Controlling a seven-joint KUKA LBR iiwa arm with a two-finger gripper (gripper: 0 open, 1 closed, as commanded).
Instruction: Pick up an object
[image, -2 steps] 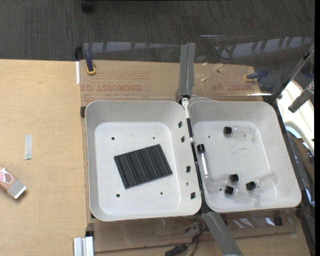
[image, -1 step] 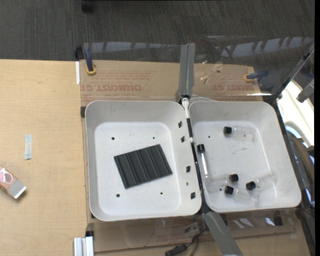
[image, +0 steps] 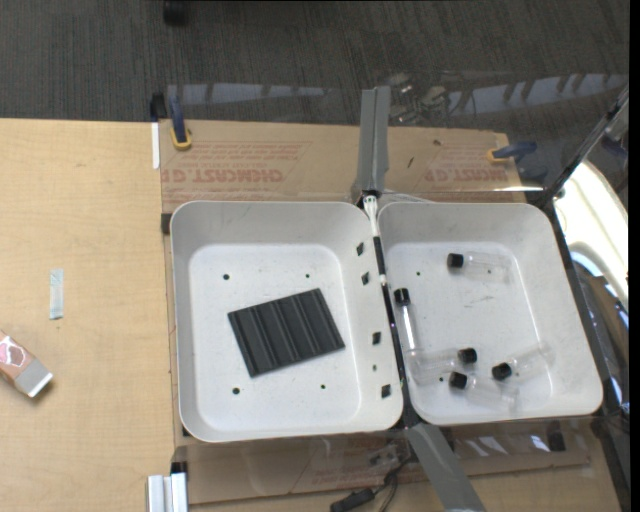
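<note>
Ribbed black mat (image: 287, 331) lies flat in left bin (image: 190, 300), long axis tilted, right end nearer the far wall. Clear black-capped vials (image: 478, 372) in right bin (image: 570, 300). Jaw state: cannot tell.

Left bin (image: 190, 300): ribbed black mat (image: 287, 331) fills centre, open floor around it. Right bin (image: 545, 300): clear black-capped tubes (image: 470, 368) clustered near front, one (image: 470, 263) toward back; middle floor open. Divider rims (image: 378, 290) between bins.
</note>
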